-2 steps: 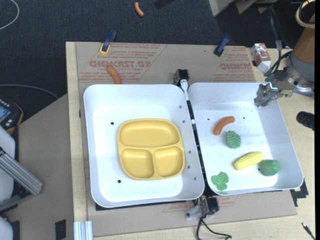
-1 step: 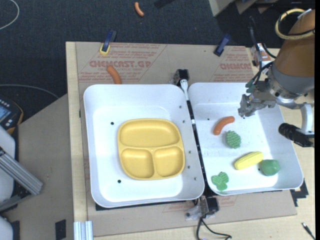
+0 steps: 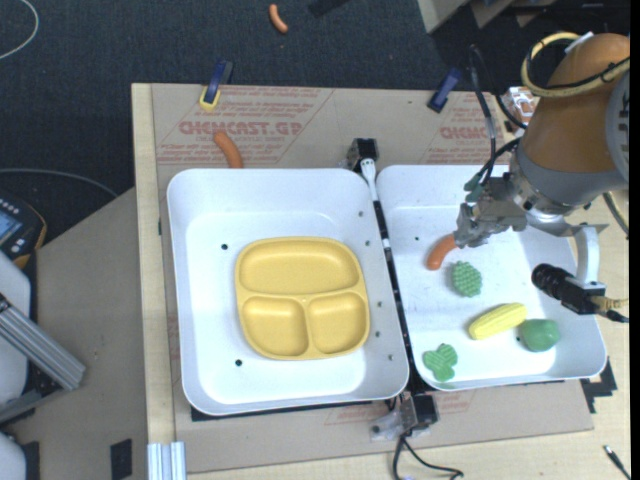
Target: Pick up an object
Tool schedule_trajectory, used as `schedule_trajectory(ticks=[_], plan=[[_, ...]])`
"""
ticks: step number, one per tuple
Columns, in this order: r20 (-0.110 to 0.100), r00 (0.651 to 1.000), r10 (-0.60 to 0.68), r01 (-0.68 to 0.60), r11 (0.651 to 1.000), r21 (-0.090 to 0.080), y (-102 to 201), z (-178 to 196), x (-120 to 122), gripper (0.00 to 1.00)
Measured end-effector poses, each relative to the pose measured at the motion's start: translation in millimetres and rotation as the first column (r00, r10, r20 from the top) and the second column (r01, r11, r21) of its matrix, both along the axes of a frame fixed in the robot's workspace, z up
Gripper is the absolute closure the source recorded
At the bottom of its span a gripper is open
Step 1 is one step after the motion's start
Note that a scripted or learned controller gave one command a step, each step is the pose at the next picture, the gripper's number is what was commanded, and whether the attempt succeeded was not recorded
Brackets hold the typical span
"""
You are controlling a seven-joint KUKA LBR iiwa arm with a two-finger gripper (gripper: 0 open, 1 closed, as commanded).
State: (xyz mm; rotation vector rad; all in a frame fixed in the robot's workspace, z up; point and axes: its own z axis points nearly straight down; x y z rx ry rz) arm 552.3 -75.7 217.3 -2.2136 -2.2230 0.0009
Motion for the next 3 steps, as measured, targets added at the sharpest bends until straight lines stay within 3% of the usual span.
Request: schedule_trajectory(ticks=[1,3], plan=[[0.008,1.000,-0.003,0.003,1.000,-0.004,1.2,15.1,15.1,1.00],[0.003,1.000,-0.005,0.005,1.000,-0.002,4.6,15.4,9.7,1.00]])
